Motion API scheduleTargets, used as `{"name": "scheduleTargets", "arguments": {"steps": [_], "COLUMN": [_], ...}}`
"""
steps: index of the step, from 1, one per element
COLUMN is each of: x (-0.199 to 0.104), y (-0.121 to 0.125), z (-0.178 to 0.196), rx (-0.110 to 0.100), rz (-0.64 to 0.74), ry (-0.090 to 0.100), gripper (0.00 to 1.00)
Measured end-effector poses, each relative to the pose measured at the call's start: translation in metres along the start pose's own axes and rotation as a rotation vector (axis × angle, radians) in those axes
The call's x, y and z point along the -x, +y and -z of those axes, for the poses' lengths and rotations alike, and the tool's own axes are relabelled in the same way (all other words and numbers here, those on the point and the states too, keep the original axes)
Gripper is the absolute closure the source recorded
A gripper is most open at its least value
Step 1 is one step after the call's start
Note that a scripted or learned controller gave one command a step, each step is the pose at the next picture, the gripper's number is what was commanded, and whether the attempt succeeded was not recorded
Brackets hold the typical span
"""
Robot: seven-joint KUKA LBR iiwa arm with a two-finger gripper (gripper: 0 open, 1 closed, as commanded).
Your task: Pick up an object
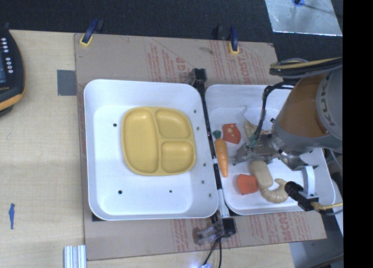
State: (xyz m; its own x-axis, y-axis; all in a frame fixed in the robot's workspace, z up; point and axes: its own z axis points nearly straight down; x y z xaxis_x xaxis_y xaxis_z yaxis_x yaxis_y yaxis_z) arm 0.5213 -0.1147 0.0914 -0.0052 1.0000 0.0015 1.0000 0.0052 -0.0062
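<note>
jaws (242, 155) low beside carrot (221, 157)

At the right edge of the frame, the robot arm (326, 106) shows a broad orange band wrapped around its rounded body, with smooth grey casing curving above and to the right of it. A thin black cable (264, 109) loops from the top of the orange section down its left side toward the dark metal gripper (247, 151), whose parts look grey and angular. Lower right, a white bracket and a black fitting with a yellowish lead sit beneath the grey casing.
</note>
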Motion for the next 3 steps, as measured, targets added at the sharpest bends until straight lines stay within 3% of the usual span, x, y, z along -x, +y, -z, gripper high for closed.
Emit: {"name": "scheduleTargets", "arguments": {"steps": [1,2,3], "x": [0.010,-0.016,-0.003], "y": [-0.047,-0.014,-0.033], "z": [0.000,0.000,0.000], "rx": [-0.001,0.005,0.000], "rz": [-0.001,0.003,-0.001], "ry": [0.001,-0.001,0.001], "gripper": [0.00,0.00,0.00]}}
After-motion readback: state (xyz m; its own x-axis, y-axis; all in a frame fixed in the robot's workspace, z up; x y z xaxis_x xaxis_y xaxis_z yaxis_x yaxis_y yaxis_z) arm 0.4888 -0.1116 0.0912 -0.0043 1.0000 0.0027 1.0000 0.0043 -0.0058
